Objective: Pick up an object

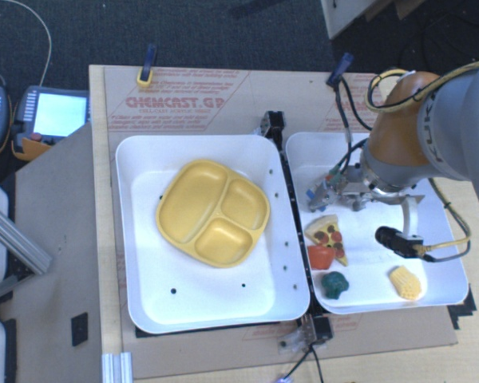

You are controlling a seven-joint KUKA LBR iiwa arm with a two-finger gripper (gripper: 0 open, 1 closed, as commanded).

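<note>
On the bench [104, 182], two white bins: the left bin [136, 238] holds one yellow divided plate [213, 212]; the right bin [443, 290], beside it, holds a pizza slice [326, 231], red toy [321, 256], green toy [334, 283] and corn cob [405, 282], perhaps. The gripper [335, 191]: spread unclear.

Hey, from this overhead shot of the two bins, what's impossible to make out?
- Tool: its fingertips blur into cables and metal, so open or shut is unclear.
- Right bin: the arm covers its upper part, hiding anything beneath.
- Red item: partly under the pizza slice toy; its shape is uncertain.
- Green item: too small to identify.

The bench board [184, 102] bears red print — "CHEMCAST GP".
</note>
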